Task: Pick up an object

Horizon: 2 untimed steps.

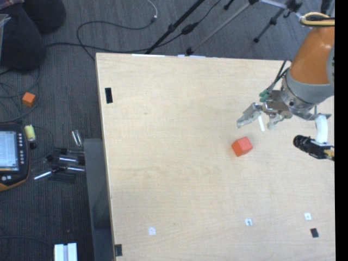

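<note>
Just above the block, jaws apart

Overhead, the gripper hangs over the pale wooden bench top with its two fingers spread and nothing between them. The small red-orange block lies on the board just below-left of the fingertips, apart from them.

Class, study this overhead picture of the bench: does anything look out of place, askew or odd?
One thing stands out: a small orange block lies on the carpet left of the bench, among cables, off the work surface. On the bench, the red cube sits turned at an angle to the edges, apart from the end effector hovering nearby.
</note>
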Motion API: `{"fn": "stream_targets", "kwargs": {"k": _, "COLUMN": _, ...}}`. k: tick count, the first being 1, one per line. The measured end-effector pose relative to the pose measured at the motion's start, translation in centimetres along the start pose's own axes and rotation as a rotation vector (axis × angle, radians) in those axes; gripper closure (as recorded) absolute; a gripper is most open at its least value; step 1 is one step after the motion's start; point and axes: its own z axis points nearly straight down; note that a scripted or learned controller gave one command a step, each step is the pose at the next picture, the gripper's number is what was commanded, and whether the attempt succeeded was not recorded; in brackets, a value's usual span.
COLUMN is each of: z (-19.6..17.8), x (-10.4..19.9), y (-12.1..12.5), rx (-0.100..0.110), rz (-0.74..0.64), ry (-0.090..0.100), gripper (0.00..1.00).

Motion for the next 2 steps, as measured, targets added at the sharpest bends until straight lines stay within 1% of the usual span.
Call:
{"fn": "stream_targets", "kwargs": {"k": 1, "z": 10.9, "x": 0.6, "y": 1.0, "rx": 0.000, "rz": -0.060, "ry": -0.001, "gripper": 0.00}}
{"fn": "stream_targets", "kwargs": {"k": 2, "z": 12.5, "x": -0.1, "y": -1.0, "rx": -0.042, "rz": -0.084, "ry": -0.011, "gripper": 0.00}}
